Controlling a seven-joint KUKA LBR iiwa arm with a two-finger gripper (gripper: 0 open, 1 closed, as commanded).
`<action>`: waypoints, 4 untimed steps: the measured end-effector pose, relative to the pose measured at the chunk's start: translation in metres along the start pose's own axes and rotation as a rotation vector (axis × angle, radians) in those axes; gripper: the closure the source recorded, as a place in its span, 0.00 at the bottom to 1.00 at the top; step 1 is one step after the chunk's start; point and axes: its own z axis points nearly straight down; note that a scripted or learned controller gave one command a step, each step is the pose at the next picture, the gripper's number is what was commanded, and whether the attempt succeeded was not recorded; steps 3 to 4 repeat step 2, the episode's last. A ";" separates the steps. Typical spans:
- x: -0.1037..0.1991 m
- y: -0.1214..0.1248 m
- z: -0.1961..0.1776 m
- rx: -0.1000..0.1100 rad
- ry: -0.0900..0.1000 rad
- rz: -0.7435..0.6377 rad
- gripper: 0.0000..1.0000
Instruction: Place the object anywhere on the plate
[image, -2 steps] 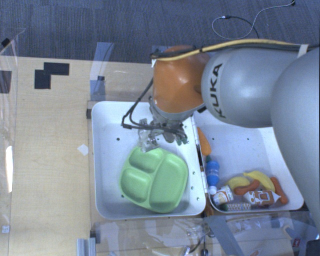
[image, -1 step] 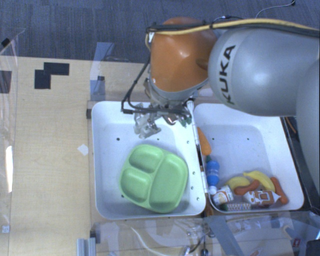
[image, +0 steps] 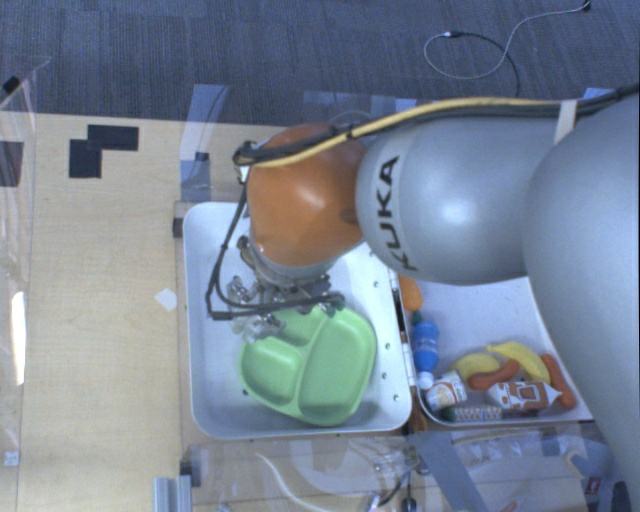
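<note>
A green divided plate (image: 318, 368) lies in the left white bin (image: 205, 330), toward its front. The arm's orange wrist (image: 300, 200) hangs over the bin's middle, and the gripper (image: 270, 312) points down right above the plate's back left edge. The wrist and its metal fittings hide the fingertips. I see no object between them.
The right bin (image: 500, 300) holds several toy foods at its front: a blue bottle (image: 426, 345), a yellow banana (image: 510, 357), a red sausage (image: 492, 377), a small carton (image: 515, 398) and an orange piece (image: 408, 294). The grey arm covers the right bin's back.
</note>
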 end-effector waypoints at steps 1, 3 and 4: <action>0.016 -0.041 -0.006 0.003 -0.003 -0.057 1.00; -0.033 -0.036 -0.078 0.003 -0.008 -0.207 1.00; -0.033 -0.036 -0.078 0.003 -0.008 -0.207 1.00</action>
